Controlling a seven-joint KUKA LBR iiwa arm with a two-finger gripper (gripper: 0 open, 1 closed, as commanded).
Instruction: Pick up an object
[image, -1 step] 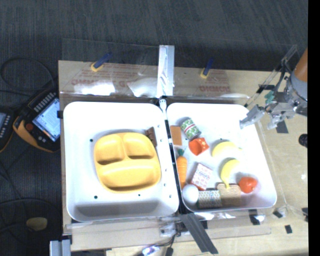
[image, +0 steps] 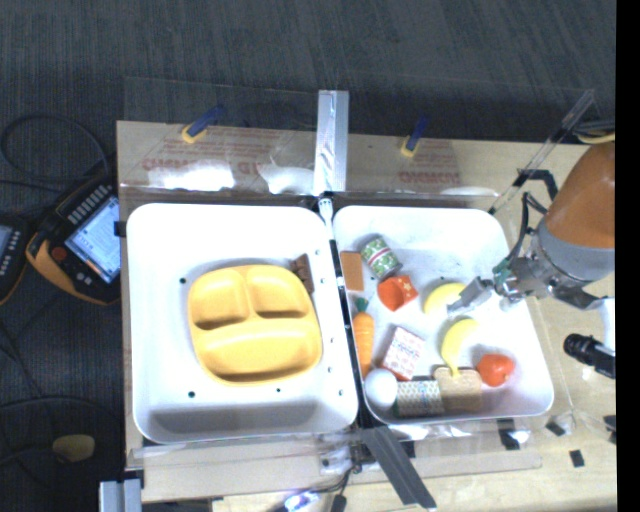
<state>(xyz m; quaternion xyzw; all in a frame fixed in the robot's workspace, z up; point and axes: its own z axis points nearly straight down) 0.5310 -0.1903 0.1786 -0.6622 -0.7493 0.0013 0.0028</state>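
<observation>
Right bin (image: 520, 395), near to far: patterned block (image: 420, 397), white egg (image: 380, 385), tomato (image: 496, 369), banana (image: 456, 338), carrot (image: 363, 335), can (image: 380, 254), all lying loose; gripper (image: 478, 294) above them, fingers' state undeterminable; nothing lifted, pick not yet done.

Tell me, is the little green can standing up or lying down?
Lying down. The green can rests on its side in the right bin, near the top left corner, its side label facing up.
</observation>
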